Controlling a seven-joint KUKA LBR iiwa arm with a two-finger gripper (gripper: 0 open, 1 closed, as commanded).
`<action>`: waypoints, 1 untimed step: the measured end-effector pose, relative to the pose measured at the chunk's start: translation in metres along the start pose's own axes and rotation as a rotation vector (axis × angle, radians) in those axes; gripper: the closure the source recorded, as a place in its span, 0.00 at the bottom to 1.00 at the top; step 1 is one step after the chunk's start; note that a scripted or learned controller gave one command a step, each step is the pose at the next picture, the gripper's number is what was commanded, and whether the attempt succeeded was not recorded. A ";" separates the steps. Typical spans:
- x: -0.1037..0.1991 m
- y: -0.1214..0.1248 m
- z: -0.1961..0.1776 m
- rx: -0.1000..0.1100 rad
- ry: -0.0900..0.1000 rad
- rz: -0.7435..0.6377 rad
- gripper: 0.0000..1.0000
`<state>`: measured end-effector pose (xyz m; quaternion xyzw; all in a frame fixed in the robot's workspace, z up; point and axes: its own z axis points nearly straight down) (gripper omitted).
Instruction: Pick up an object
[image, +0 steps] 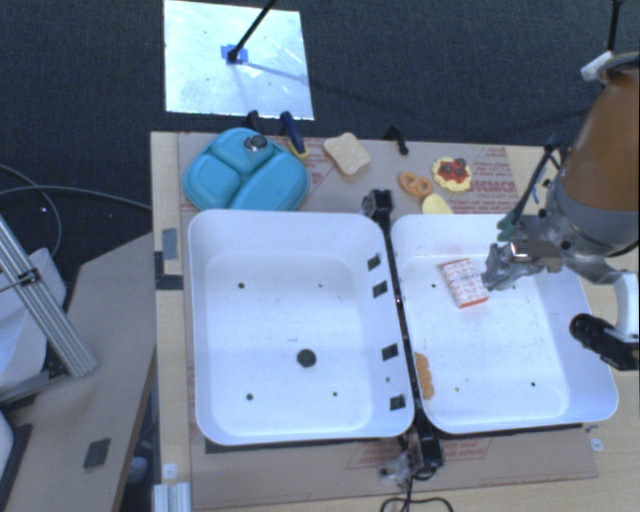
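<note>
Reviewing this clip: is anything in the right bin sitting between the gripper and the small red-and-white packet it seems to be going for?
Nothing visible does. The gripper sits just right of the red-and-white packet in the right bin, with bare bin floor between them. The only other item there, an orange piece, lies by the left wall, well off that path.

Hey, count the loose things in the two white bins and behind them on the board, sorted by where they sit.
Left bin: 1, dark disc
Right bin: 2, red-and-white packet, orange piece
Behind bins: 5, blue tray, toast, pretzel, tart, yellow piece
Total: 8
</note>
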<state>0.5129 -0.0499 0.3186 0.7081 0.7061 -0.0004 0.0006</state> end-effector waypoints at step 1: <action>0.077 0.000 0.077 0.005 0.004 -0.013 1.00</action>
